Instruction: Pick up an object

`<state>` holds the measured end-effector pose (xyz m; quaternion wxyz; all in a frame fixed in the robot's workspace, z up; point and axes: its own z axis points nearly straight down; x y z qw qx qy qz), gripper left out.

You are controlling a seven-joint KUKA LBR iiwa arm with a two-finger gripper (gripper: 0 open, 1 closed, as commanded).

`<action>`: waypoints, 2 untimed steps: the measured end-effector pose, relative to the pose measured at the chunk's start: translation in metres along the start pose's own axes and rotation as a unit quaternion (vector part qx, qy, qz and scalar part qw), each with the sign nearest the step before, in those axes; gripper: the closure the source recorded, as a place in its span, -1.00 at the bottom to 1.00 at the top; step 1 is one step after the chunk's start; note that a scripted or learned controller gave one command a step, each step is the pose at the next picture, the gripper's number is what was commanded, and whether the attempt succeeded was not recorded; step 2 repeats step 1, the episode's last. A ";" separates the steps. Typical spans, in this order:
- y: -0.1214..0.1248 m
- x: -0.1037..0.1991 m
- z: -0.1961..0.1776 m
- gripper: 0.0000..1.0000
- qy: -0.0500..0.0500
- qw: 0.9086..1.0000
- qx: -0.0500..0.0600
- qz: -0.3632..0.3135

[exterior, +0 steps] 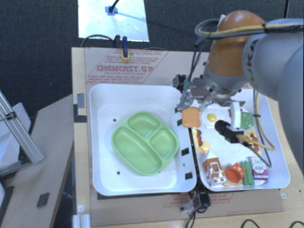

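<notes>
My gripper (pixel 188 102) hangs over the left edge of the right bin (pixel 278 141), at the divide between the two bins. Directly below it is an orange-brown toast slice (pixel 191 117), which overlaps the bin's left rim; whether the gripper touches it is hidden. Right of the toast lies a fried egg (pixel 211 118). A hot dog (pixel 201 140) lies just below them. At the bin's front sit a small brown-and-white carton (pixel 213 170), an orange piece (pixel 234 173), a green piece (pixel 248 172) and a red-and-white box (pixel 259 168).
The left bin (pixel 102 127) holds a green divided plate (pixel 145 142) at its middle. A green-and-white item (pixel 246 119) lies under the arm in the right bin. Cardboard (pixel 128 68) lies behind the bins.
</notes>
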<state>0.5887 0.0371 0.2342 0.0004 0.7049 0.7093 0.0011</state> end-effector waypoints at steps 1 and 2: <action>0.004 -0.005 0.001 1.00 0.000 1.000 0.000 0.002; 0.004 -0.005 0.001 1.00 0.000 1.000 0.000 0.002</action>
